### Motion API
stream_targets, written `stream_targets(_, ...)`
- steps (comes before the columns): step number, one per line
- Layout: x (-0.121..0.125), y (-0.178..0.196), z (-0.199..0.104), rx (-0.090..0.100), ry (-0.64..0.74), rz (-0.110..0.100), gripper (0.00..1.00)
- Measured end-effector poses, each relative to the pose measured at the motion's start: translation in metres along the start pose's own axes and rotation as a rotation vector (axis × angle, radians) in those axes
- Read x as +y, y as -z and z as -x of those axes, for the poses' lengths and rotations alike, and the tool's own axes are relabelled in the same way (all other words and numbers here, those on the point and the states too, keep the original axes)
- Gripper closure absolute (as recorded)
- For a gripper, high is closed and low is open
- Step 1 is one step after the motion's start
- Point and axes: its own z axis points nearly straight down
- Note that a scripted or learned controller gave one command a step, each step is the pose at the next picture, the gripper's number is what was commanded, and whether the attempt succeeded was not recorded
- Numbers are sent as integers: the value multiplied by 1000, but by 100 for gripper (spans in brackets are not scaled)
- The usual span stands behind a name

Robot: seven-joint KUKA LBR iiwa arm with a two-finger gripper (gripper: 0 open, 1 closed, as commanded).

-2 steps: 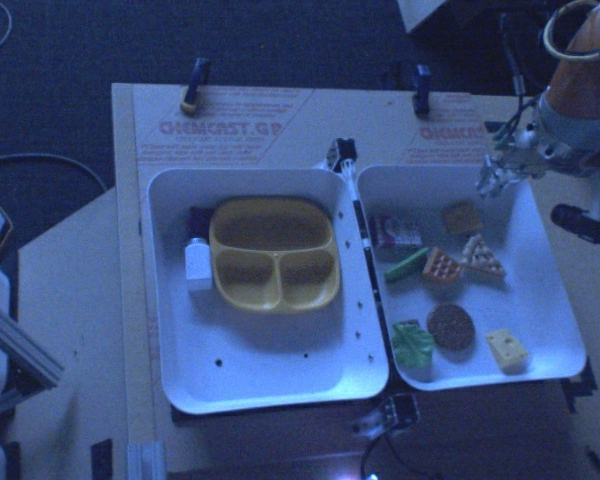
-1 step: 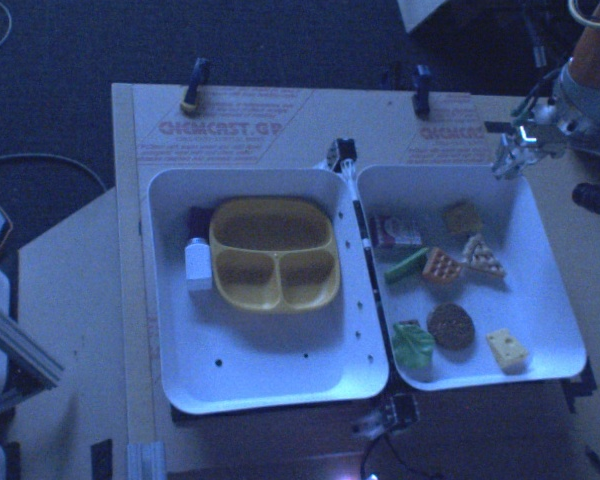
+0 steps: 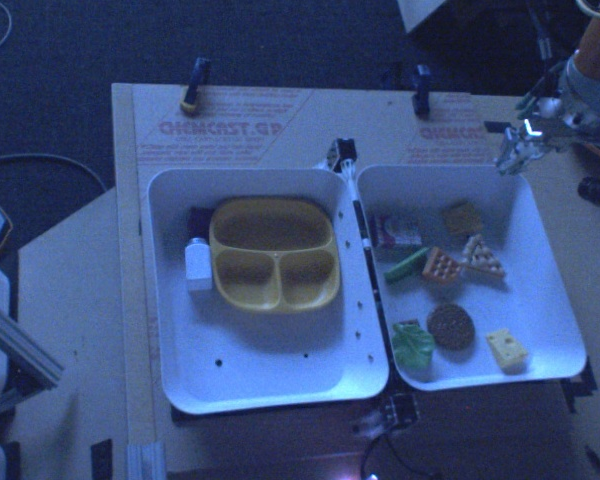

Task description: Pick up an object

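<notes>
My gripper hangs above the far right corner of the right bin, clear of everything in it. In that bin lie a dark red packet, a round brown piece, a green pod, an orange waffle wedge, a pale slice, a dark round cookie, a green leafy piece and a yellow cheese wedge. Nothing shows in the gripper.
The left bin holds a yellow divided plate, with a small white bottle at its left side and a dark item behind the bottle. Two clamps stand on the board's far edge. The light is dim.
</notes>
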Motion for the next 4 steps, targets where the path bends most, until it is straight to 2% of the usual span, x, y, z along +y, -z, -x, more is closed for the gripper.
stream_targets(1, -23, -9, -50, 5, 3, -10, 100)
stream_targets(2, -58, -6, -87, 5, 2, -11, 100)
stream_targets(3, -81, -13, -133, 5, 2, -11, 100)
stream_targets(4, -91, 9, -156, 3, 2, -4, 100)
